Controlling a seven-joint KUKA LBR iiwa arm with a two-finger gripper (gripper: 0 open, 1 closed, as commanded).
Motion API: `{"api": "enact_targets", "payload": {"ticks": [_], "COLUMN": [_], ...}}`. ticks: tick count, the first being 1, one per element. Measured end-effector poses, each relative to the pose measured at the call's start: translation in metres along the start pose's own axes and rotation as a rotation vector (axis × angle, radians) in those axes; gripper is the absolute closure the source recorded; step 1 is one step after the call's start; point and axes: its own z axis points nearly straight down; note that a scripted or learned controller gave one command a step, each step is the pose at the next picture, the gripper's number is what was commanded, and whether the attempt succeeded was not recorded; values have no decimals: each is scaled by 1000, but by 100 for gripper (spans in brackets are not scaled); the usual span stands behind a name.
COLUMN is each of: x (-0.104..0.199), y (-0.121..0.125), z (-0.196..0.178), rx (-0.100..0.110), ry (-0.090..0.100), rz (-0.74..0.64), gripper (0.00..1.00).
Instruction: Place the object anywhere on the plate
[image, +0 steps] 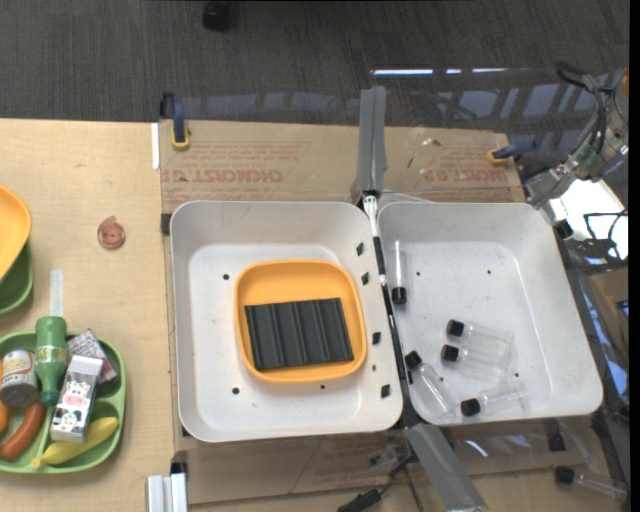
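Observation:
An orange plate (296, 273) with rounded corners lies in the middle of the left bin (200, 330). A dark grey ribbed slab (300, 333) rests flat on the plate, within its rim. In the right bin (520, 270) lie several clear vials with black caps. One vial (397, 272) runs along the left wall, two vials (478, 342) sit together near the middle, and others (490, 402) lie by the front wall.
Brown cardboard (260, 165) lies under both bins. On the wooden table to the left stand a green tray of toy food (60, 420), a yellow bowl (10, 235) and a small pink piece (111, 233). Cables and a clamp (570, 180) crowd the far right corner.

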Motion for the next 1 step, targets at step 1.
{"api": "enact_targets", "payload": {"ticks": [1], "x": [-1], "y": [0], "z": [-37], "rx": [-1], "ry": [0], "rz": [-284], "gripper": [100]}}
